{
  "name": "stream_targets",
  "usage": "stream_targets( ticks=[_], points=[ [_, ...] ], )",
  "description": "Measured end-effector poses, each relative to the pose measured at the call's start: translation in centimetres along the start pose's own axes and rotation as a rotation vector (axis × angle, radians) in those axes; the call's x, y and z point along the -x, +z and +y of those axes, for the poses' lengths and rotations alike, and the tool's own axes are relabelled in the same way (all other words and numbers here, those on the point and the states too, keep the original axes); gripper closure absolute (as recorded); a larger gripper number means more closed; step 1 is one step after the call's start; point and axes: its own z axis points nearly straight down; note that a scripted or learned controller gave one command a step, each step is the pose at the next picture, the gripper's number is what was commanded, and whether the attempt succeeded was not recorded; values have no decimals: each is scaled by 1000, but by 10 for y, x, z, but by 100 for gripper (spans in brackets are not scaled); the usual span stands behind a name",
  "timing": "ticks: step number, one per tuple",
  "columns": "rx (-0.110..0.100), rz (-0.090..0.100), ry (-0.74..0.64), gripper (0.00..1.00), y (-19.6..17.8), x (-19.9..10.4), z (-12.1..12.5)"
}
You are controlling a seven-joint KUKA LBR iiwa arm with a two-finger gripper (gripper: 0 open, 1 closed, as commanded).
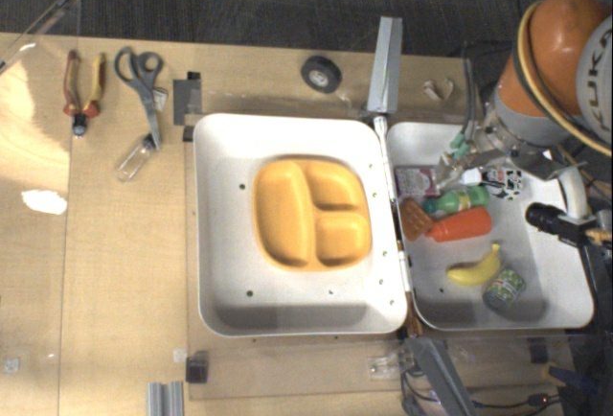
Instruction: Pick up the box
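Taking the orange carrot (462,227), lying on its side in the right bin (565,304), as the landmark throughout. Finding the gripper (463,158) hanging just beyond the carrot toward the far rim, under the grey arm (565,50) with its orange band, which is reaching in from the carrot's right. Not managing to tell from this slanted view whether that gripper is released or clenched, its metal tip blurring into the clutter beneath. Spotting the box (412,182), small, flat and white with pink print, lying on the bin floor up and to the left of the carrot, close against the bin's left wall and near the gripper's tip; not making out whether the two are touching. Noting a green item (452,204) pressing against the carrot's far side, a brown piece (414,218) sitting just left of the carrot, and a black-and-white patterned item (504,179) lying up and to its right. Seeing a banana (476,268) curving just in front of the carrot, with a greenish can (504,288) beside that banana on the right. Placing the left bin (220,299), holding a yellow divided tray (313,213), well to the carrot's left, and scissors (144,88) and pliers (81,90) lying on the bench farther left still.
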Motion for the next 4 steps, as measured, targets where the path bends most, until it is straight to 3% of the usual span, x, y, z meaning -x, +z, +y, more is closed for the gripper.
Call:
stream_targets(
  ticks=[1,2,3,4],
  points=[
    [-2,2,341,100,43,-38,16],
    [2,1,-196,100,42,-46,-12],
    [2,1,197,100,-68,-92,-4],
    [1,1,-263,100,-22,-94,-61]
  ],
)
